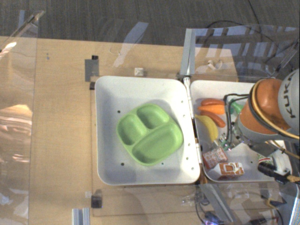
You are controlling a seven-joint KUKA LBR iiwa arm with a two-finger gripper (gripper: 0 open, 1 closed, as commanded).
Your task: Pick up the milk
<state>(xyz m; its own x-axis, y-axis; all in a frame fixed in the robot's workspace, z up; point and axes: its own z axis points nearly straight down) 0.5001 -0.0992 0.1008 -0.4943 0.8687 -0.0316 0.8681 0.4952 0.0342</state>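
While arm (pixel 267 111) covers right bin (pixel 243 176) | boxy milk carton (pixel 231 170) (flat) | hand grip: cannot tell

Green tray (pixel 150 134) in left bin (pixel 108 125); arm (pixel 269 109) over right bin (pixel 213 175).

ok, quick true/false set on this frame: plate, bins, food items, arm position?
1. The green plate lies in the left bin. True.
2. The plate has three compartments. True.
3. The banana sits on the plate. False: it lies in the right bin, beside an orange item.
4. The arm is over the left bin. False: it is over the right bin.
5. Two small cartons lie near the right bin's front edge. True.
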